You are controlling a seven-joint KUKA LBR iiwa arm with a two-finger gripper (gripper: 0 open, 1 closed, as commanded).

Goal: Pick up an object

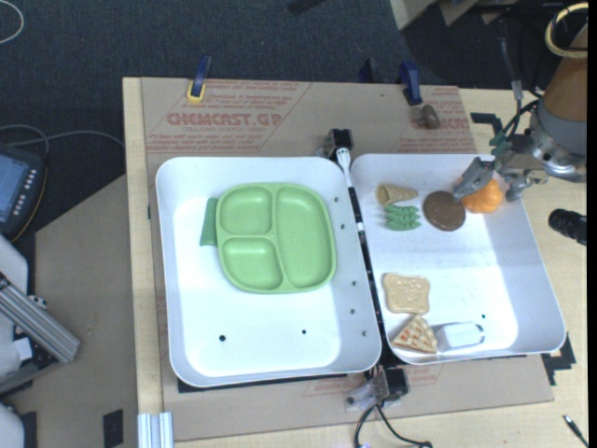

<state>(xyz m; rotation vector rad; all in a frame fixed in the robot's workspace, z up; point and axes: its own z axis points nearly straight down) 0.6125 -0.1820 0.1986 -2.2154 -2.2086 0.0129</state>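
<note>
I read the view from its left edge toward the tool. Farthest from the tool sits the left bin, which carries a green divided plate with three compartments; a darker green piece shows under the plate's far edge. The right bin lies against the left one, on the table.

In the right bin, well short of the tool and toward the near rim, I see a slice of toast, a pizza wedge just below it, and a pale grey object touching the wedge's side. Closer to the tool, along the far part of the bin, lie a tan cone-shaped piece, a small green bunch just under it, and a brown round disc.

The orange object sits directly at the tool, just past the disc. The tool's fingers reach down around the orange object's top; I cannot tell whether they are closed on it or merely near it.
</note>
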